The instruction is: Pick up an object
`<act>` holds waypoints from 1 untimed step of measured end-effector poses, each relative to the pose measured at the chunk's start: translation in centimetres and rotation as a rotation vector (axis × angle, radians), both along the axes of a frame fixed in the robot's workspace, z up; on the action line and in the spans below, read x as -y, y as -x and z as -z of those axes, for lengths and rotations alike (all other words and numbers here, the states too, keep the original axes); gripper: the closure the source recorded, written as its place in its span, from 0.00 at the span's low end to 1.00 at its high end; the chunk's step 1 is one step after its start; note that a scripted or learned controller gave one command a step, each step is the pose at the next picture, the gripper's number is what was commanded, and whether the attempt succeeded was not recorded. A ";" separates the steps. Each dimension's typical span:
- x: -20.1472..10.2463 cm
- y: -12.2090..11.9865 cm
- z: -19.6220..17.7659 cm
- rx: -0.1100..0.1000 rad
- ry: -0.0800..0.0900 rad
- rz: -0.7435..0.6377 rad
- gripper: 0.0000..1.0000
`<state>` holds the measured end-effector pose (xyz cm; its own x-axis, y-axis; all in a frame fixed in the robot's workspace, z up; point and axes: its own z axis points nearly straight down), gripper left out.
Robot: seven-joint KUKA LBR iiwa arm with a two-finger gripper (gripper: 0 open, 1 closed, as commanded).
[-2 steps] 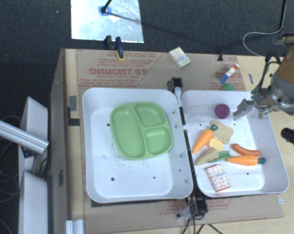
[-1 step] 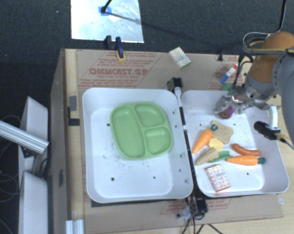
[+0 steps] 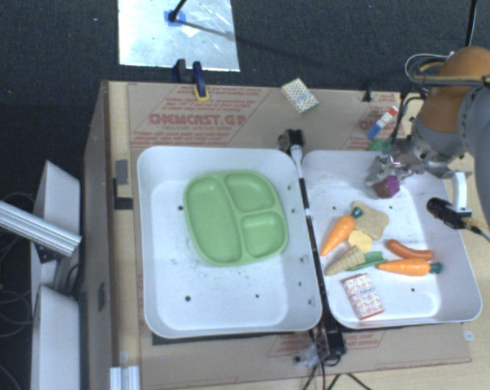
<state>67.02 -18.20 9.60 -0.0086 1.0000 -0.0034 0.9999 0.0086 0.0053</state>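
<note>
My gripper (image 3: 388, 171) hangs over the far part of the right bin (image 3: 456, 299), at the end of the grey arm that reaches in from the right. A small purple toy (image 3: 387, 188) sits right at its tip, touching or just below it; I cannot tell whether it is gripped. In front of it in the same bin lie a carrot (image 3: 338, 232), a tan bread slice (image 3: 375, 221), a yellow piece (image 3: 360, 240), a cone-like wedge (image 3: 344, 260), a red sausage (image 3: 409, 250), a second carrot (image 3: 405, 268) and a red-and-white box (image 3: 363, 295).
The left bin (image 3: 171, 299) holds a green divided plate (image 3: 236, 216). A ridge between the bins runs down the middle. On the bench behind the bins lie a small patterned block (image 3: 299, 95) and some coloured pieces (image 3: 380, 125). A black cable end (image 3: 446, 212) juts over the right bin's right side.
</note>
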 end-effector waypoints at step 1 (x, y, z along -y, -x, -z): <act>-4.2 4.3 -9.3 0.000 -0.003 0.003 1.00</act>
